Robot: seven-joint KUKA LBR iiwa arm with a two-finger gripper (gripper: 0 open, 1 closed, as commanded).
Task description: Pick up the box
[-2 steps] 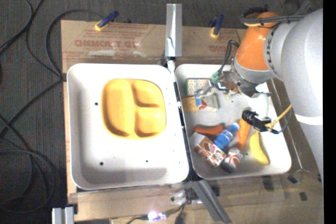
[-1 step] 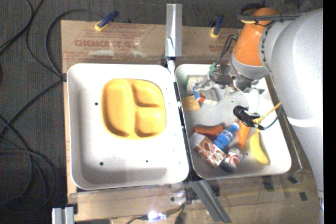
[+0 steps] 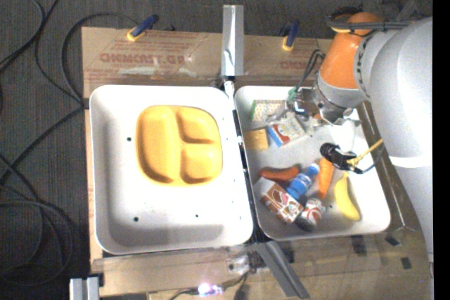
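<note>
a: several items are being crowded along the right bin (image 3: 380, 221)'s near edge: a brown carton (image 3: 280, 206), a banana (image 3: 346, 199).

b: farther back, the box (image 3: 283, 133) is being approached by the gripper (image 3: 304, 106); finger state cannot be told. a centred descent is being advised.

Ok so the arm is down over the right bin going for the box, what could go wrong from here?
Clutter is the main risk: the box lies packed among other items at the right bin's far end, so the gripper may catch a neighbour instead. The box also looks flat and tilted, so it could slip. The yellow tray in the left bin is well apart.
</note>
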